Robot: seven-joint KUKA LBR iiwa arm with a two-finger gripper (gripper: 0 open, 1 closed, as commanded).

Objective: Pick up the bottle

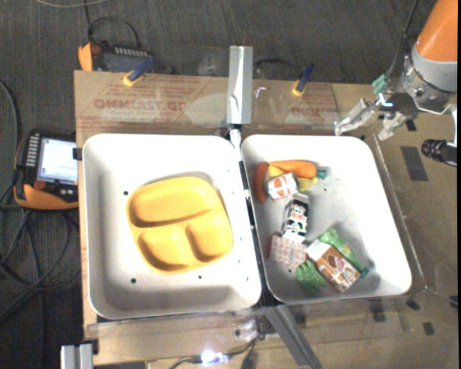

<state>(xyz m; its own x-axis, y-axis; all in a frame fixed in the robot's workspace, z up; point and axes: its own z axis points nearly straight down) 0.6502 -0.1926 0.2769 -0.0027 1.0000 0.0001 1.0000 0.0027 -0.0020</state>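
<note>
1. Bottle: I take it to be the small white one with black cow patches, lying in the middle of the right bin, not yet picked up.
2. My end effector hangs beyond that bin's far right corner, fingers spread and holding nothing.
3. From there the bottle lies toward the camera and to the view's left, its long axis running roughly near-to-far.
4. A carrot, cartons and packets crowd it, so I judge the descent tight.
</note>
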